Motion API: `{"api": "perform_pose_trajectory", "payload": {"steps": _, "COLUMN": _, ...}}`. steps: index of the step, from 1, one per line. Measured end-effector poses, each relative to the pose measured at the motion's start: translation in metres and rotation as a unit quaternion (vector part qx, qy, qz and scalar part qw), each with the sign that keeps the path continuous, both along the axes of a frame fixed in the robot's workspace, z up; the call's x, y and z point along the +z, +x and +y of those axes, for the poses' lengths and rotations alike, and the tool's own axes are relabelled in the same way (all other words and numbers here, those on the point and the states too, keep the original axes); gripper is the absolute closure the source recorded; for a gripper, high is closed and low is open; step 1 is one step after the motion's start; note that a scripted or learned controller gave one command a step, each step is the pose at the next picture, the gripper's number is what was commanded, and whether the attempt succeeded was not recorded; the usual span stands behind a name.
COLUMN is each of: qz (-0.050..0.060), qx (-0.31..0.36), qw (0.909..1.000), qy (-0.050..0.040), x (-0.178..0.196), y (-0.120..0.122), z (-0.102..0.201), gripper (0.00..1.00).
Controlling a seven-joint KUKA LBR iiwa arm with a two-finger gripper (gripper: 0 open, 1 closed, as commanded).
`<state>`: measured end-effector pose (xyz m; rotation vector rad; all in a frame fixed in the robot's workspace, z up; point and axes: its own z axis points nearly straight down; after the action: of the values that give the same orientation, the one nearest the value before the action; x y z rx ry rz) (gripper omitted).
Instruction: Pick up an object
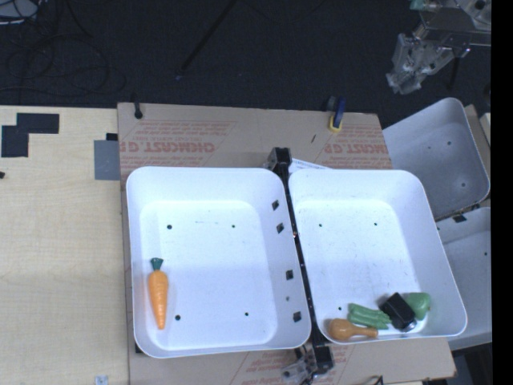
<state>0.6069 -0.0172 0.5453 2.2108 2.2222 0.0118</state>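
Hand parked high at two o'clock, nothing picked yet

The hand (410, 69) hangs above and beyond the bench (56, 215), far back at about two o'clock from the bins, too small and blurred to tell how it stands, and nothing shows in it. In the left bin (208, 184) a toy carrot (158, 293) lies alone at eight o'clock, leaf end toward twelve, near the left wall with bare floor around it, so it looks the easier target. In the right bin (361, 184) a green pod (367, 315), an orange pear-shaped toy (349, 330), a black block (397, 310) and a green lump (418, 301) crowd the five o'clock corner, touching or overlapping and pressed to the wall, which probably leaves little room for a grasp. The pick appears not yet begun
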Motion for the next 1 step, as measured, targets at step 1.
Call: {"api": "perform_pose_trajectory", "payload": {"steps": 1, "qz": 0.007, "qx": 0.002, "qw": 1.0000, "qy": 0.0006, "x": -0.0096, "y": 0.0381, "z": 0.0867, "gripper": 1.00}}
